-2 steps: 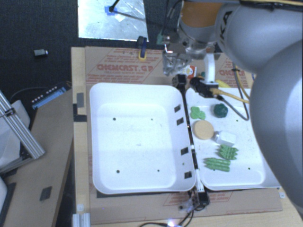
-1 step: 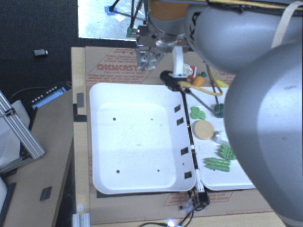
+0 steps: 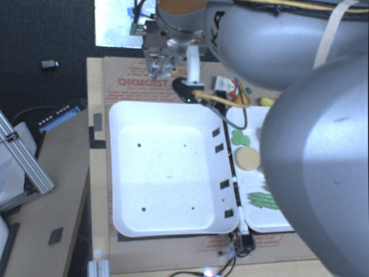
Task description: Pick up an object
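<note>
The gripper (image 3: 161, 67) hangs past the left bin (image 3: 130, 172) at its twelve o'clock, carrying nothing visible, while a round tan disc (image 3: 248, 158) and green pieces (image 3: 241, 138) lie in the right bin (image 3: 271, 226), at three o'clock.

Premises: a robotics laboratory or test cell. Evidence: two shallow white bins (image 3: 167, 172) fixed side by side on a cardboard-lined worktop (image 3: 97, 172); a grey industrial arm (image 3: 277, 33) with exposed cabling entering from 3 o'clock; aluminium framing (image 3: 26, 166) at 9 o'clock; loose wiring and connectors (image 3: 236, 250) at 6 o'clock; dark flooring beyond.
</note>
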Controlling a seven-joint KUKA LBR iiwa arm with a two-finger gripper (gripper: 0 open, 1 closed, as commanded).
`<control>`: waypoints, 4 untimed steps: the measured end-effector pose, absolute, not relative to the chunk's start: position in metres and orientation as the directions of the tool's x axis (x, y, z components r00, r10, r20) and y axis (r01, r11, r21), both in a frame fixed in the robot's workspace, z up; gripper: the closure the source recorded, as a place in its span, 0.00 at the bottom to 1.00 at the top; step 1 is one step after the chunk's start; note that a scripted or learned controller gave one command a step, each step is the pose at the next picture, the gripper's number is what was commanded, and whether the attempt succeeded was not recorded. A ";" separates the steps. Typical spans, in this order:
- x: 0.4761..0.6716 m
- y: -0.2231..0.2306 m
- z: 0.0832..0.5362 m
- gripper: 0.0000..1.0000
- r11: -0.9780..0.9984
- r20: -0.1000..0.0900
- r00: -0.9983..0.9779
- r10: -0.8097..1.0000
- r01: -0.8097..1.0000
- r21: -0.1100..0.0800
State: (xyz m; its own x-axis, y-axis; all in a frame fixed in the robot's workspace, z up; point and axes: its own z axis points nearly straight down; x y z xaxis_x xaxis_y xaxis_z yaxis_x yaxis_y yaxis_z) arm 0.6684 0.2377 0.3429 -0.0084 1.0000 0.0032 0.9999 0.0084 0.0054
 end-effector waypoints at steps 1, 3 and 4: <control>0.669 0.234 0.341 1.00 0.005 0.000 -0.005 1.000 1.000 0.002; 0.669 0.234 0.342 1.00 0.006 0.000 -0.006 1.000 1.000 0.002; 0.669 0.179 0.273 1.00 -0.002 -0.002 0.002 1.000 1.000 -0.002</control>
